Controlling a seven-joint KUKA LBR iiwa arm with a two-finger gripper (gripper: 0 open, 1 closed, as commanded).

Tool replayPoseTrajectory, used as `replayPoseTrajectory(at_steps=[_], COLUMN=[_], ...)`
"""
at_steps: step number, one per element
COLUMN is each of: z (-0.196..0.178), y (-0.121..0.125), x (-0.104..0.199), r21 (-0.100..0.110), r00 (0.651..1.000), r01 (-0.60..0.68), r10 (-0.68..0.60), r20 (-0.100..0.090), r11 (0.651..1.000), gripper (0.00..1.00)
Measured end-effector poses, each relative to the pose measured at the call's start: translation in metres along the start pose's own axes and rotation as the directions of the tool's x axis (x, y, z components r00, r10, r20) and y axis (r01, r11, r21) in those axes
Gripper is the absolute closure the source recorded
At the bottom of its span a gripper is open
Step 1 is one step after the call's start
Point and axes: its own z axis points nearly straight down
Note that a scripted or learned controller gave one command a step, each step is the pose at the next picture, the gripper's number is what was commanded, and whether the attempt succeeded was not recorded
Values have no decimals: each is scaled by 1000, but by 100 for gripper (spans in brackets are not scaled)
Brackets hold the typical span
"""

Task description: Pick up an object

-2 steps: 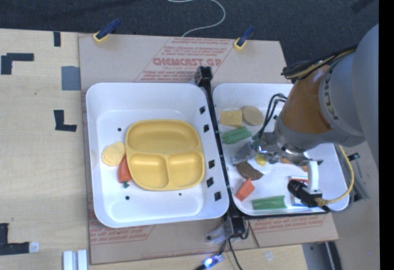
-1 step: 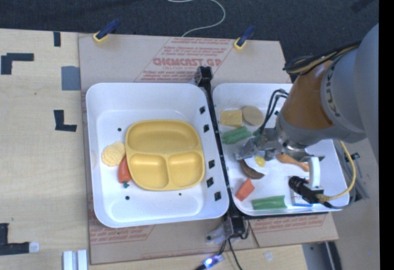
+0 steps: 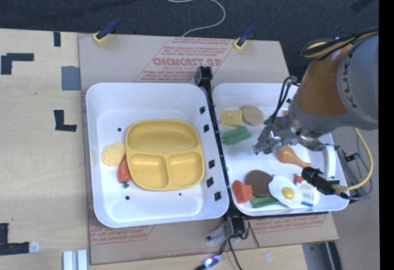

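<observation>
A toy chicken drumstick (image 3: 289, 154) lies in the right bin (image 3: 335, 204), just beside the gripper (image 3: 266, 142), seemingly untouched. Whether the gripper grips anything I cannot tell. Left of it lies a green piece (image 3: 236, 136).

Carrot (image 3: 124, 171) partly under yellow tray (image 3: 165, 154); arm (image 3: 345, 87) cut off right.

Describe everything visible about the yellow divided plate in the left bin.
The yellow divided plate looks like matte moulded plastic, a rounded rectangle with one long compartment across its far side and two smaller ones nearer the camera. All three compartments look bare. It lies flat, right way up, slightly turned, near the middle of the left bin. At its left edge a yellow corn piece and an orange carrot lie against or very close to its rim.
</observation>
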Motion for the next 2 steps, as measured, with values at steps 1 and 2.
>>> replayPoseTrajectory(at_steps=[1, 2], z=[-38, -70], y=[-1, 0], x=[0, 1], r21=[0, 2], r00=[1000, 1000], r01=[0, 1], r10=[0, -1], r20=[0, 0], r11=[1000, 1000], gripper=[100, 100])
